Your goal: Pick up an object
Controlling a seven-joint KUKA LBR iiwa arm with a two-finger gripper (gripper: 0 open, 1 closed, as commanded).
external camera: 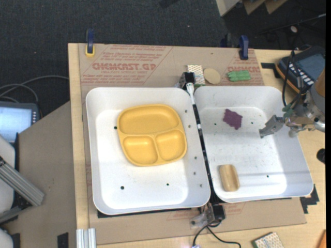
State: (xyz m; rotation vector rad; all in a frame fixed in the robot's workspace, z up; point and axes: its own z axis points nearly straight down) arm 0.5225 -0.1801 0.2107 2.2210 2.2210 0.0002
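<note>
A small purple block (232, 118) lies in the upper middle of the right bin (289, 182). Near that bin's front left corner rests a tan, bread-like piece (228, 177). My gripper (282, 130) hangs over the right bin's right side, a good way right of the purple block and apart from both objects. Its fingers (269, 127) are spread, and it is open with nothing between them.
The left bin (103, 154) holds a yellow divided plate (151, 135). Behind the bins, on the cardboard board (129, 61), sit a tan disc (211, 76) and a green piece (238, 76). Blue clamps (243, 44) pin the board's back edge.
</note>
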